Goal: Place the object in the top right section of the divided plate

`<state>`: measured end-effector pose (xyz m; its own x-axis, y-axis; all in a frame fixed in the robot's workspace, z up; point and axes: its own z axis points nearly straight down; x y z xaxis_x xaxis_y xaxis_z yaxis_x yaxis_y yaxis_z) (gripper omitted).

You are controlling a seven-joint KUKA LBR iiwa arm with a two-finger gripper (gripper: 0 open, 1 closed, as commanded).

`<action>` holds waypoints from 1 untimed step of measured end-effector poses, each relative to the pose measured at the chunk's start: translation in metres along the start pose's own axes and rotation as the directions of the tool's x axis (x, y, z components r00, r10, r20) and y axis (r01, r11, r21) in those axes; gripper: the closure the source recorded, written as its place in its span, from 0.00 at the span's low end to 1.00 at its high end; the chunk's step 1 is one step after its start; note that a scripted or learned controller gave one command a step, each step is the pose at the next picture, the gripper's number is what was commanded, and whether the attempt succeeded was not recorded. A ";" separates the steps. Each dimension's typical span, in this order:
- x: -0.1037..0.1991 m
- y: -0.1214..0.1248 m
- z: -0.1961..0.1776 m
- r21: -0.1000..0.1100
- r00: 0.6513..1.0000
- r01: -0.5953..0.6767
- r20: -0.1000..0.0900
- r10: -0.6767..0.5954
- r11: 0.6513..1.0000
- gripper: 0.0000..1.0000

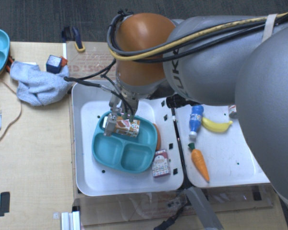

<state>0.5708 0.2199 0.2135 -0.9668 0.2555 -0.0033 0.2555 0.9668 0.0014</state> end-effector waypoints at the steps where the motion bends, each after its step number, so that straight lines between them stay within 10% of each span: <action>1: -0.002 -0.001 -0.010 -0.001 1.000 -0.005 0.003 0.005 1.000 1.00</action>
<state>0.5723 0.2186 0.2231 -0.9654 0.2607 -0.0059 0.2607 0.9654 0.0029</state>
